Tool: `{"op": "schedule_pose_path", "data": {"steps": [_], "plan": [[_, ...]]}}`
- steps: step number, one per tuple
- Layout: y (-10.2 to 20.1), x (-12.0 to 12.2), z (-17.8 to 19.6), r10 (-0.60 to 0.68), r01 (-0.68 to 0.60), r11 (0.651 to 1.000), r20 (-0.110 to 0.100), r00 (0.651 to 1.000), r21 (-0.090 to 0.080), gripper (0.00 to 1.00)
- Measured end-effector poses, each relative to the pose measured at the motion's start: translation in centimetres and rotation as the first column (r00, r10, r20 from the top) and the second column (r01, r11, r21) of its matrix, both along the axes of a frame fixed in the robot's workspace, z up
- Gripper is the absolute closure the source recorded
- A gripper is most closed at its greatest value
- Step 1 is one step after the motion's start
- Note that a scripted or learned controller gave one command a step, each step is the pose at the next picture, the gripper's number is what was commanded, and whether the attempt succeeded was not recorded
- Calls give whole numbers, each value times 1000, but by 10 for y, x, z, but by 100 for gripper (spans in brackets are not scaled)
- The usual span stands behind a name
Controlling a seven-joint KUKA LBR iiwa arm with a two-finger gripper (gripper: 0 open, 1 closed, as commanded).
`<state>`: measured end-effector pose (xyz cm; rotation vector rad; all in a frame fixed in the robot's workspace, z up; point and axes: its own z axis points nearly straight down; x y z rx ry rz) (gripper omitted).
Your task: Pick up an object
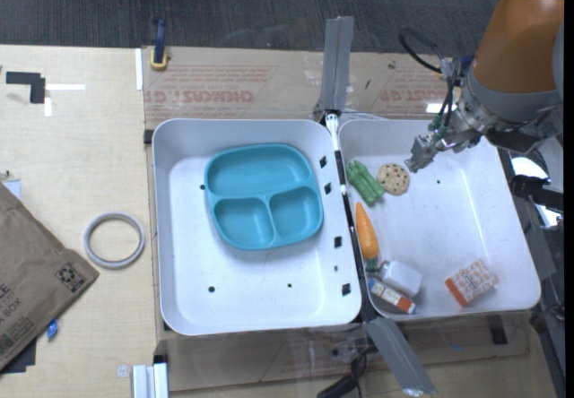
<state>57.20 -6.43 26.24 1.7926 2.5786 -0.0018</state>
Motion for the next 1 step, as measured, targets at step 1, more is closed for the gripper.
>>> {"op": "schedule_pose_path", "data": {"steps": [1], "plan": [[0,0,0,1,-1,1000,-1,1000,0,0]]}}
